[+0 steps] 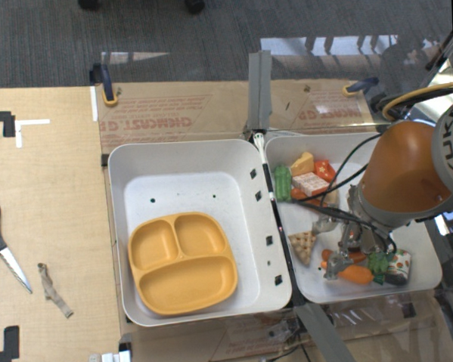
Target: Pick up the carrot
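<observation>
At the right bin's front, the gripper hung just above the carrot; its jaw state could not be determined. Crowding toys beside the carrot could deflect it, causing a missed grasp.

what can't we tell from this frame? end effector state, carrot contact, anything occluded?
- End effector, camera view: small and cluttered; contact with the carrot unclear.
- Carrot: partly covered by the end effector and wrist.
- Right bin: middle hidden under the orange band.
- Toy food at the bin's front right: too small to identify.
</observation>
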`<state>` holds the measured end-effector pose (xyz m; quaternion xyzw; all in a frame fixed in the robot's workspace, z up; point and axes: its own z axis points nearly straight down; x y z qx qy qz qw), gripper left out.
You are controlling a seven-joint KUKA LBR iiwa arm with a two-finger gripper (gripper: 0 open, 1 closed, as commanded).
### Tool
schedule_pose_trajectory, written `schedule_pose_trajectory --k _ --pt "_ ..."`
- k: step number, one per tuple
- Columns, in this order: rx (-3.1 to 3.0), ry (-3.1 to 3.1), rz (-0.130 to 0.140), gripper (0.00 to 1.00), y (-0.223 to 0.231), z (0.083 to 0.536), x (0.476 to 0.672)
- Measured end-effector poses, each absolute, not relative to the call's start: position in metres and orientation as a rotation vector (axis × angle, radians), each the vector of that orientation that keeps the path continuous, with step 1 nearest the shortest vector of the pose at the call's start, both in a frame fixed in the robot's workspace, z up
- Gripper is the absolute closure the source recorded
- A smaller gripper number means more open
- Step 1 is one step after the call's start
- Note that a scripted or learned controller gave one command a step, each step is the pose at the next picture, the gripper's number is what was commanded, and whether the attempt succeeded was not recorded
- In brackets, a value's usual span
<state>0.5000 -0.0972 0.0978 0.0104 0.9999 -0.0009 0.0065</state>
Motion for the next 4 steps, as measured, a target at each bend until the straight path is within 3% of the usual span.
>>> schedule_pose_trajectory --k 1,2,3,4 --pt "0.029 3.121 -0.005 1.00 -0.097 0.108 0.503" --pt "-0.930 2.994 -0.001 1.00 -0.100 0.260 0.508" --pt "-0.930 2.994 -0.001 0.00 -0.100 0.260 0.508" --pt "-0.431 3.111 0.001 0.00 -0.115 0.151 0.494"
